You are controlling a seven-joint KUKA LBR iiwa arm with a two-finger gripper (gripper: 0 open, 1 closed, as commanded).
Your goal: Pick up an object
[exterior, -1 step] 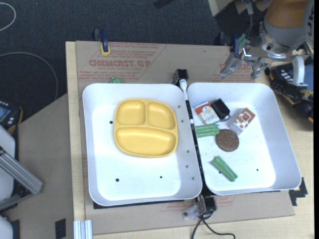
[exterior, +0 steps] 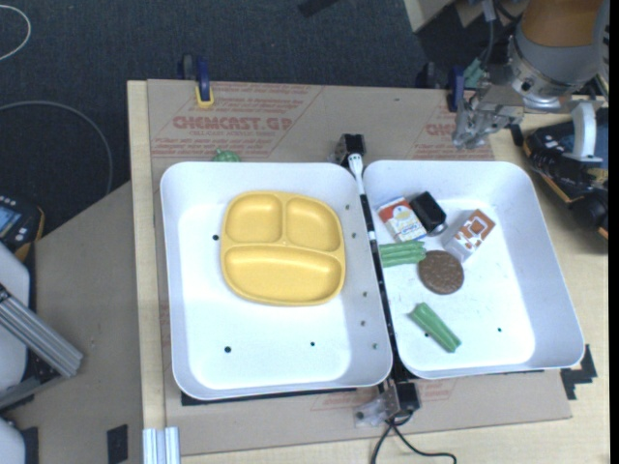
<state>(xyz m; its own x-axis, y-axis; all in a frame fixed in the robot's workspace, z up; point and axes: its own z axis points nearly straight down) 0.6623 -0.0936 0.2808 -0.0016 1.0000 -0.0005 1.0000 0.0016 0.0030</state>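
Nearest the camera, a green block [exterior: 433,326] is seen in the right bin [exterior: 542,259]; at its 12 o'clock are grouped a brown disc [exterior: 441,272], green strip [exterior: 400,253], cartons and black piece. A yellow divided plate [exterior: 283,247] is set in the left bin [exterior: 193,298]. Above the right bin's 12 o'clock rim the hand [exterior: 471,124] is hung, holding nothing; its opening cannot be told.

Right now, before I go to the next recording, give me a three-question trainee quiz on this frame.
1. True or false: the yellow divided plate lies in the right bin.
2. Which lies nearest the brown round disc? A) the blue clamp B) the green piece C) the yellow divided plate
3. Fill in: the gripper hangs past the right bin's ___ edge.

Key: 1 false, it lies in the left bin. 2 B. 3 far.
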